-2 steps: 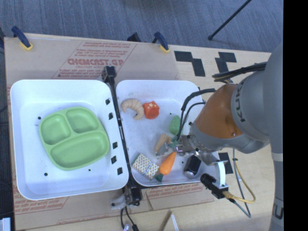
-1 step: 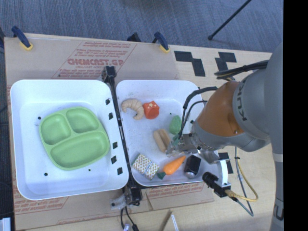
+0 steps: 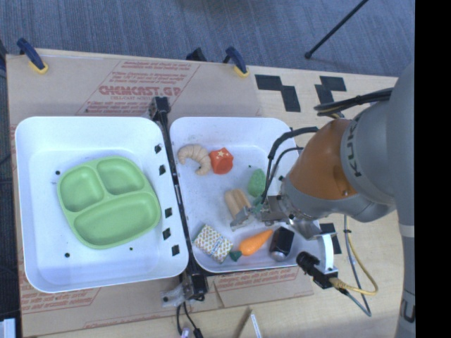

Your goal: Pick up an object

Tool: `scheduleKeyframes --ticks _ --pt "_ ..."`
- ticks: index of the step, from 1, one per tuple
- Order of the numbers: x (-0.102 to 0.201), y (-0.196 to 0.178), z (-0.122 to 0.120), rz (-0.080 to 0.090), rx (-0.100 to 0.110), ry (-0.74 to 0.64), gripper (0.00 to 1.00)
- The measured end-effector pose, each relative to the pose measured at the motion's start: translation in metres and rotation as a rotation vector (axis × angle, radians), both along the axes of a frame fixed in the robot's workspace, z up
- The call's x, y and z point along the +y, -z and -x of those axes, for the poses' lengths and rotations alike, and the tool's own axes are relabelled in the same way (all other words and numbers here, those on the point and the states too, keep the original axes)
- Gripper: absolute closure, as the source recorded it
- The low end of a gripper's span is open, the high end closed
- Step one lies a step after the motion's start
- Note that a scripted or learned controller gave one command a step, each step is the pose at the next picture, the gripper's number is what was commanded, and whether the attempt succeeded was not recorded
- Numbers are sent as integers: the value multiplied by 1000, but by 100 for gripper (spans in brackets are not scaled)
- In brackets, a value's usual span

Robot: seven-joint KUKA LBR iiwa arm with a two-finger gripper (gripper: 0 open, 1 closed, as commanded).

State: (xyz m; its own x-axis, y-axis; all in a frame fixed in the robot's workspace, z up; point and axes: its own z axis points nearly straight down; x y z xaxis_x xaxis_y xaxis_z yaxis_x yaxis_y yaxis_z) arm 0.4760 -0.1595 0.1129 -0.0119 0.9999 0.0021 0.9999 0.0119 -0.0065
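Gripper (image 3: pixel 243 218) is seen low in the right bin (image 3: pixel 211 129), at about 4 o'clock from bin centre, right beside the tan bread-like piece (image 3: pixel 236 203); finger state cannot be told, nothing is seen held. Likely target is that piece, judged by proximity. Carrot (image 3: pixel 255 243) lies at 6 o'clock of the gripper, green item (image 3: pixel 256 182) at 1 o'clock, croissant (image 3: pixel 195 158) and strawberry (image 3: pixel 221 160) at 11 o'clock, patterned block (image 3: pixel 212 242) at 8 o'clock. Green divided plate (image 3: pixel 109 201) sits in the left bin (image 3: pixel 28 139).
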Motion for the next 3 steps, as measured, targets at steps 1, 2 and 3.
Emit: scheduleKeyframes --ticks 1,2,3 --pt "-27 22 0 0 -1 5 0" --pt "-9 22 0 -1 -1 4 0" --pt "-45 21 0 1 -4 8 0"
